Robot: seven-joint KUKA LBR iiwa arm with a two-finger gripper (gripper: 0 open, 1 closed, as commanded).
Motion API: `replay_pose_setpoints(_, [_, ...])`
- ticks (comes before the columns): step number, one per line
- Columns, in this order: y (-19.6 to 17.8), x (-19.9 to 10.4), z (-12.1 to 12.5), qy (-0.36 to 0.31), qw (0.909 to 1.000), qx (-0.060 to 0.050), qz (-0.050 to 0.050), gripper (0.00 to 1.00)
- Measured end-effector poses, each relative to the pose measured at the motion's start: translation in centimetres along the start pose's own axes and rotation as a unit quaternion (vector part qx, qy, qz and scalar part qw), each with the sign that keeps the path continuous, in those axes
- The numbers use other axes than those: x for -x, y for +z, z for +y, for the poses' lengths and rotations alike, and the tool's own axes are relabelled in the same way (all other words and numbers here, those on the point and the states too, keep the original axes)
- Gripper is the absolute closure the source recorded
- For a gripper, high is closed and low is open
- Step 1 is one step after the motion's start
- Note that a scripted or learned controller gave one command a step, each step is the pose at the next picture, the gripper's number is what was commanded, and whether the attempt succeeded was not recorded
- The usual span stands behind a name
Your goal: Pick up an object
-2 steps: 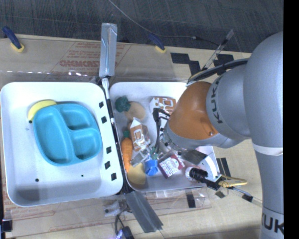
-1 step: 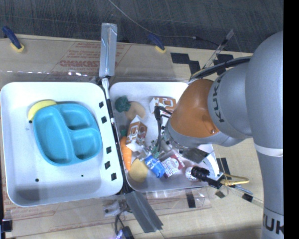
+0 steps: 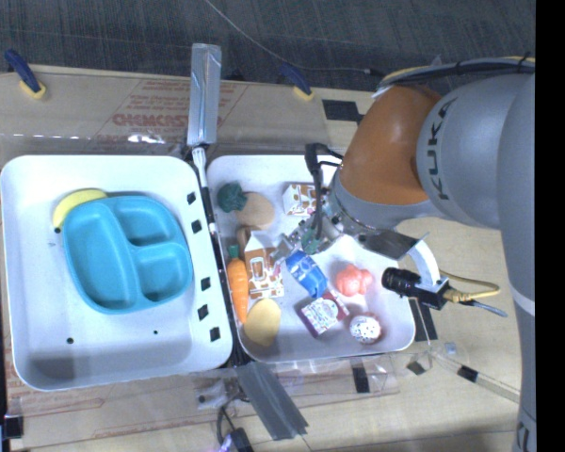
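Looming nearest us, the arm [image 3: 452, 149] reaches into the right bin [image 3: 395, 339]. Our gripper [image 3: 306, 238] hovers over a blue packet [image 3: 306, 273]; we cannot tell its state.

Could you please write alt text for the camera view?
A grey arm with an orange band lowers its claw into the right white bin, crowded with small items including an orange carrot. The left white bin holds a blue divided plastic tray.
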State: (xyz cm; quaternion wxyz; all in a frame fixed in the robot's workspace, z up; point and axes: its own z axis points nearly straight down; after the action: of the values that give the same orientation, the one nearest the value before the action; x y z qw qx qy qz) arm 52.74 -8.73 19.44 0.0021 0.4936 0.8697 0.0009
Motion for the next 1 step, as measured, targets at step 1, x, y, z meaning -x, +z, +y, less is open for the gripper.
replay_pose_setpoints(1, [-7.89,0.33,-3.45,-0.028,0.9996,0.000,0.000,1.00])
